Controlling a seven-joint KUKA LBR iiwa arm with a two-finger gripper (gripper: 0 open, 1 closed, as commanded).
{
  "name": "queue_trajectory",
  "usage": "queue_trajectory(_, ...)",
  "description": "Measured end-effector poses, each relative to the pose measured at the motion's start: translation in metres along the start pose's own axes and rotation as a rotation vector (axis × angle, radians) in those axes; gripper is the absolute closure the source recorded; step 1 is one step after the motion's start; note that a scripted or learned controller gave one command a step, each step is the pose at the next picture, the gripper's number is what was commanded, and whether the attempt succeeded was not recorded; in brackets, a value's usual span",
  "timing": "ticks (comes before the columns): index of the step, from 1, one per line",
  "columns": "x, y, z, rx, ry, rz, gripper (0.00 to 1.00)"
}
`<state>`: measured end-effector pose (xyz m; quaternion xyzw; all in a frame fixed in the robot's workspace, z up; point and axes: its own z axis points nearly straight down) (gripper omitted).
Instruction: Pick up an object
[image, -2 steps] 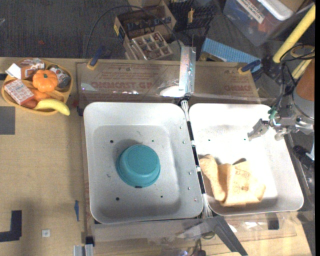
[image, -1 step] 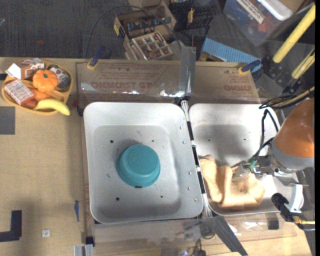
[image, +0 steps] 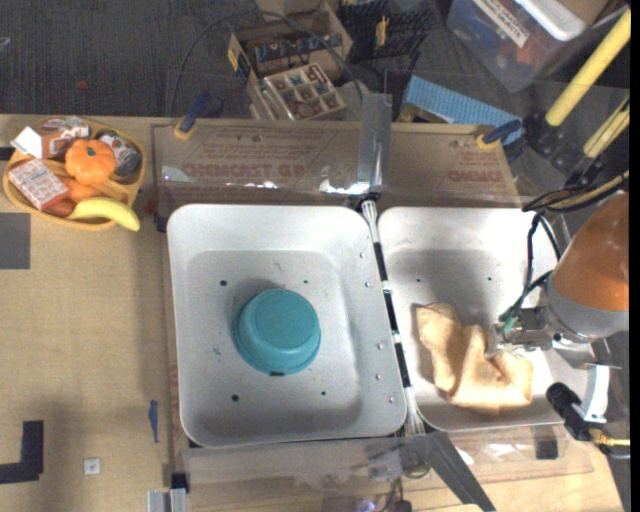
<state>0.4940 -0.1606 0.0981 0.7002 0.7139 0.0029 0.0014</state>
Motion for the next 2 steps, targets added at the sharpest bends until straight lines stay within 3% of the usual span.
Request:
queue_trajectory(1,0.024,0.019,-0.032,0.007,-0.001,-0.379,1.00)
queue_trajectory(2,0.052,0.133,-0.081,0.007,-0.002,-0.323,1.00)
